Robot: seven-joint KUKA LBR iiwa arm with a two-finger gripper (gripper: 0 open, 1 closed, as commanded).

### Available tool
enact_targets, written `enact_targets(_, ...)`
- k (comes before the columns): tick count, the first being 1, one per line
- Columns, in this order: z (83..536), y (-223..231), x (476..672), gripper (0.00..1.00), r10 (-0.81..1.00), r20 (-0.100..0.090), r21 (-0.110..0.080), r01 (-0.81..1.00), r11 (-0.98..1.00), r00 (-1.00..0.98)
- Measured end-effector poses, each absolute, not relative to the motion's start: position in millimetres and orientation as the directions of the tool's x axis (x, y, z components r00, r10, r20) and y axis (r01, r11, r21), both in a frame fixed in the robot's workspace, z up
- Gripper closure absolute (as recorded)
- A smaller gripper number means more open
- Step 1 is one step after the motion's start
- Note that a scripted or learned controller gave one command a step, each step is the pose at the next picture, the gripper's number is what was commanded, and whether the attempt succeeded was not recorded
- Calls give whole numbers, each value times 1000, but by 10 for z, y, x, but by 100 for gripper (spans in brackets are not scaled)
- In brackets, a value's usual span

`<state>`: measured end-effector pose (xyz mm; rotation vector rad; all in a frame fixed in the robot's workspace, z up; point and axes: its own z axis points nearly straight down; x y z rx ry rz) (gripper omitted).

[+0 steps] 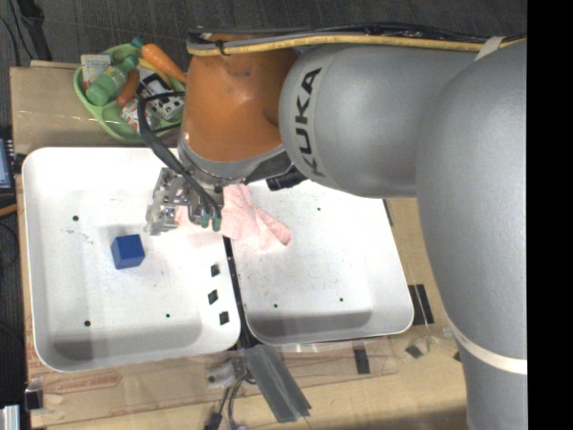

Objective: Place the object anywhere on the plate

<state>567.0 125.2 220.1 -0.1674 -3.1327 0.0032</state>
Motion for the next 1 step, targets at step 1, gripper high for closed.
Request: enact_targets(1, 2273, 1666, 5388, 100, -3, 4, -2, -3, 1000, -1000)
